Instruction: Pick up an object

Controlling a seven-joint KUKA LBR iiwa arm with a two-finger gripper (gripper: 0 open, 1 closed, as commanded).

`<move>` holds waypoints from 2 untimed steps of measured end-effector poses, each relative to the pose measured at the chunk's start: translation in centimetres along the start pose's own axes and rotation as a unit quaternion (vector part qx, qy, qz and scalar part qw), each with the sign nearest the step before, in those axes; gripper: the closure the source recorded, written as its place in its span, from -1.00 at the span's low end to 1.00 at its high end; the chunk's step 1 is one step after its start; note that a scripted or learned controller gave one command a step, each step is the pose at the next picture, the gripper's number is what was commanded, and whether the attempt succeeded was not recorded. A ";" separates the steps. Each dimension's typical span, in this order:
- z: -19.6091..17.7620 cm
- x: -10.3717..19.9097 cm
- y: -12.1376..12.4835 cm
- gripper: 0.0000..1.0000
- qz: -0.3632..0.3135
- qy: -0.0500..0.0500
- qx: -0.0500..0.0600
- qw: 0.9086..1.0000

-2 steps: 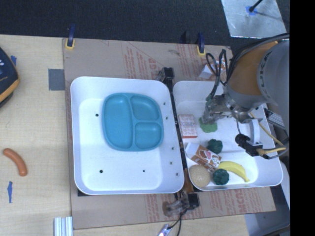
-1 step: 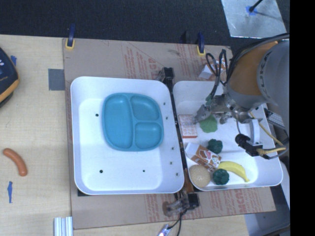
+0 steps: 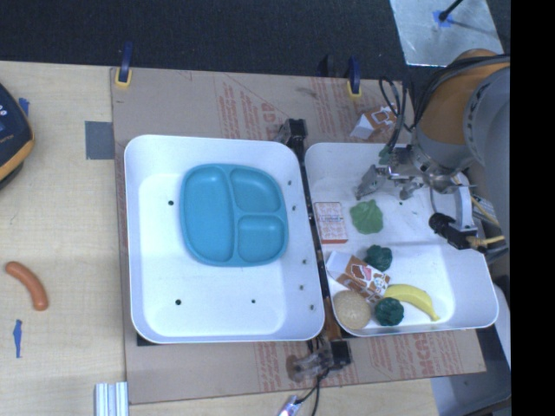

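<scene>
My gripper (image 3: 387, 183) hangs over the back part of the right bin (image 3: 464, 271), its fingers spread open with nothing between them. A light green leafy item (image 3: 367, 217) lies just in front of it and slightly to the left, apart from the fingers. Further forward in the same bin lie a dark green broccoli piece (image 3: 378, 256), a second dark green piece (image 3: 388, 312), a yellow banana (image 3: 413, 299), an orange snack packet (image 3: 362, 276), a round tan bun (image 3: 352, 310) and a red-and-white packet (image 3: 329, 222).
The left bin (image 3: 152, 258) holds a blue divided plate (image 3: 234, 213). A toy sausage (image 3: 28, 285) lies on the bench far left, and a black-and-yellow device (image 3: 10, 137) sits at the left edge. Cables and the arm crowd the right bin's right side.
</scene>
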State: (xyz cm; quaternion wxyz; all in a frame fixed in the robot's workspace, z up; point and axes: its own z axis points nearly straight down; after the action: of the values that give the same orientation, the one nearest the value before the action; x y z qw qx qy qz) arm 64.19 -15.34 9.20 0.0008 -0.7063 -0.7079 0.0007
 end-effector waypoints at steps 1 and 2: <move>0.0 2.2 -4.7 -1.00 -0.001 0.000 0.001 1.000; -1.0 2.1 -4.7 1.00 -0.001 0.000 0.002 1.000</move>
State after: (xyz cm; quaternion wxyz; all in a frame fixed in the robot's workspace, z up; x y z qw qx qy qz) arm 59.51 -13.23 10.20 0.0016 -0.7053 -0.7089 0.0022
